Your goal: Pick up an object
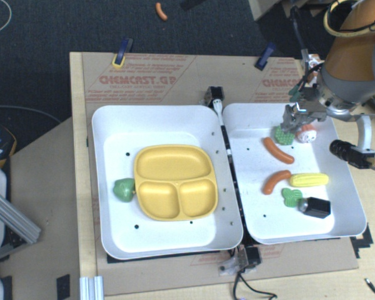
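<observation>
Yellows, greens and oranges on white bins

Yellow three-compartment plastic tray (174, 181), round green toy (124, 189) beside it; two orange sausages (279, 150), yellow corn cob (309, 180), black block (316, 207), bushy green piece (283, 135).

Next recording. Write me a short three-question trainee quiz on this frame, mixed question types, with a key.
1. True or false: the yellow tray lies in the right bin.
2. Which toy lies nearest the gripper? A) green leafy toy B) corn cob C) black block
3. How many sausages lie in the right bin?

Key
1. False: it lies in the left bin, beside a green toy.
2. A
3. Two: upper sausage, lower sausage.
</observation>
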You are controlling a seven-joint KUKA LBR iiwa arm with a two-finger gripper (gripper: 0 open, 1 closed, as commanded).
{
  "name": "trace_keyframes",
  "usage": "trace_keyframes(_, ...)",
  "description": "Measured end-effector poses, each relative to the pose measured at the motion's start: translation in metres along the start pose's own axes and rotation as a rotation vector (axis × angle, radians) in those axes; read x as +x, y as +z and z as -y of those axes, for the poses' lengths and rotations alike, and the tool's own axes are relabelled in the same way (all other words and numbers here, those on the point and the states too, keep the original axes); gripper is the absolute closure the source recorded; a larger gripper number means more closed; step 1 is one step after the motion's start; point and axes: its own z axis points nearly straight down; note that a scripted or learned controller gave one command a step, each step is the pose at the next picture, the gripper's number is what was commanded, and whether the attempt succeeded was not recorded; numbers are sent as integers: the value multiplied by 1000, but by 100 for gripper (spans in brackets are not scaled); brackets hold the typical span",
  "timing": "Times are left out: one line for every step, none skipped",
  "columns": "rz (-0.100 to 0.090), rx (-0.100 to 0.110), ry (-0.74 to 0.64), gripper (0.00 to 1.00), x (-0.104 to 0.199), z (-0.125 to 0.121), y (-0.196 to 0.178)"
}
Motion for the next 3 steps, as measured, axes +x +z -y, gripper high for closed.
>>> trace_keyframes(-3, 9, 1, 100, 19, 40, 6)
trace_keyframes(-4, 11, 2, 100, 35, 94, 11)
trace_keyframes(-1, 4, 0, 100, 40, 90, 9)
